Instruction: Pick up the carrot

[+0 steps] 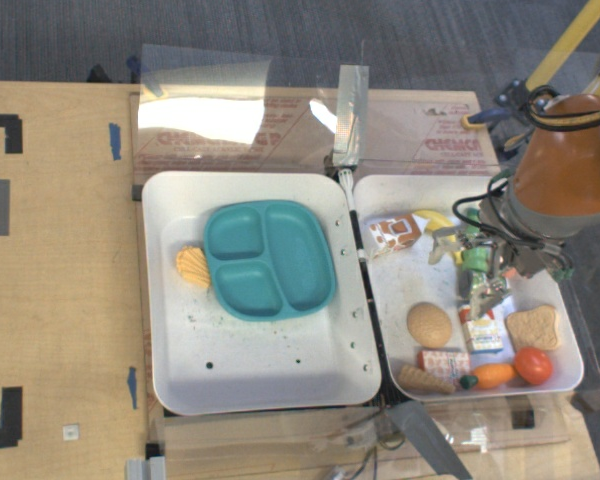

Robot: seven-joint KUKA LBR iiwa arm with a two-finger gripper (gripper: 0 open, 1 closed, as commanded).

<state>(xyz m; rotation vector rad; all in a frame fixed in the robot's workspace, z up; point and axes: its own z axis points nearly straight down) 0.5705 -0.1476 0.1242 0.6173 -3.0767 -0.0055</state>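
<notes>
The carrot [492, 376] is small and orange with a green stub at its left end. It lies near the front edge of the right bin [570, 380], just left of a red tomato [533, 366]. My gripper [484, 284] hangs over the middle of that bin, under the orange band of the arm. It sits well behind the carrot, above a red-and-white packet [483, 330]. I see nothing held in it.
Around the carrot lie a bread slice [536, 326], a tan bun [429, 324], a wafer [420, 378] and a small red box [444, 361]. A carton [395, 232] and a banana [436, 220] sit at the back. The left bin [170, 368] holds a teal divided plate [270, 258] and an orange shell [192, 265].
</notes>
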